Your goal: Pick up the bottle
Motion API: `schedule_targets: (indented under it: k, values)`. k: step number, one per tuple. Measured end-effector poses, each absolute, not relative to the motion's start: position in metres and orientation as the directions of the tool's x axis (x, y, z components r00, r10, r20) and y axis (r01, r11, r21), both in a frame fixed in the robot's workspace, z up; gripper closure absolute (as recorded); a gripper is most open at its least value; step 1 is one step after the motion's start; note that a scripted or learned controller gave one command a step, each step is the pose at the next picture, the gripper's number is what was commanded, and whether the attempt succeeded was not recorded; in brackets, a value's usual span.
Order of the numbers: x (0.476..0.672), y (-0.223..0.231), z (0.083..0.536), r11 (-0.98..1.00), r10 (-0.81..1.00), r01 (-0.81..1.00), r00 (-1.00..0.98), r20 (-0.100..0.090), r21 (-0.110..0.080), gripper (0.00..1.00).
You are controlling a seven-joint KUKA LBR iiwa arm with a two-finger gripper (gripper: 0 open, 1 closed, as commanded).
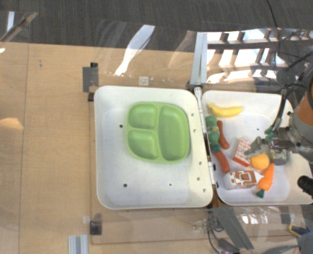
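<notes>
The tool (266,147) hung low in the right bin (251,102), just above the orange fruit (260,162); whether it was spread or pinched, I couldn't tell. The bottle (243,179) lay on its side near the front wall, beside the carrot (266,178). A green plate (159,132) sat in the left bin (114,184).

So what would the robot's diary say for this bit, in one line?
gripper: low in right bin, by orange fruit | holding: nothing seen | green plate: left bin | bottle: not picked out
</notes>
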State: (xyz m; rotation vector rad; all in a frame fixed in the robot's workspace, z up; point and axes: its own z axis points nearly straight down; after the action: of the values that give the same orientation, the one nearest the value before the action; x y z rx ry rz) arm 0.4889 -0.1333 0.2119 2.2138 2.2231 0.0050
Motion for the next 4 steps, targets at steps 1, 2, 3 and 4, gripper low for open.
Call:
schedule_targets:
  k: [1, 2, 3, 4]
  values:
    - [0.488, -0.094, 0.111, 0.253, 0.967, 0.967, -0.253, 0.0, 0.003, 0.0]
    - [0.571, -0.12, 0.114, 0.365, 0.931, 0.931, -0.365, -0.002, 0.006, 0.0]
    - [0.62, -0.194, 0.152, 0.451, 0.892, 0.892, -0.451, -0.004, 0.005, 0.0]
    - [0.556, -0.208, 0.1, 0.514, 0.858, 0.858, -0.513, -0.03, 0.027, 0.0]
